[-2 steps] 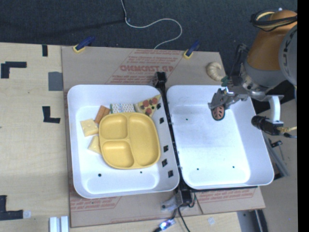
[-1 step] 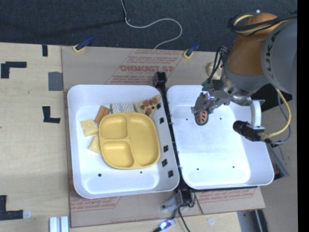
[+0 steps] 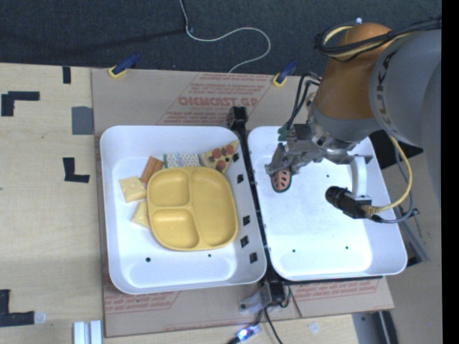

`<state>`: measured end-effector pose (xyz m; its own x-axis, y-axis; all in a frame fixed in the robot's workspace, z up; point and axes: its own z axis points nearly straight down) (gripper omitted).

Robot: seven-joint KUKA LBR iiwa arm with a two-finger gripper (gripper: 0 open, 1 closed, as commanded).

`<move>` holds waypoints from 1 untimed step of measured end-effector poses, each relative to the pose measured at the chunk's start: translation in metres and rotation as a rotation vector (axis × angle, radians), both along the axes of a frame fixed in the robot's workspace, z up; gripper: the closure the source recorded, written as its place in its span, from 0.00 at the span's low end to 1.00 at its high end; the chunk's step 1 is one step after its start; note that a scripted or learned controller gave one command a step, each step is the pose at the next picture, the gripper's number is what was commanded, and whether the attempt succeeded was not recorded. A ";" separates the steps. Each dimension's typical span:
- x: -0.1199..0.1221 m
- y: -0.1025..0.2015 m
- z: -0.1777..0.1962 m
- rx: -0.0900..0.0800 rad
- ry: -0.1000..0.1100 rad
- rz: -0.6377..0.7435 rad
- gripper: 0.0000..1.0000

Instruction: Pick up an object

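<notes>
Two white bins sit side by side on the bench. Over the right bin, the gripper pinches a small dark thing. That grip looks thin, so it could slip and drop.

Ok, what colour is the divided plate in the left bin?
Yellow all over; the divided plate shows plainly in the camera view.

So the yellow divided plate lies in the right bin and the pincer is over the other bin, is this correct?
Not quite. The camera view shows the yellow divided plate in the left bin, not the right one. The pincer is over the other bin, the right bin.
</notes>
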<state>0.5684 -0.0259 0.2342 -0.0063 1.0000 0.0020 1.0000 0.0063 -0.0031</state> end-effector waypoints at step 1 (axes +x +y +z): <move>-0.024 0.041 -0.021 -0.002 0.003 -0.003 1.00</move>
<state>0.5445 0.0156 0.2129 -0.0037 1.0000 0.0005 1.0000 0.0037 -0.0059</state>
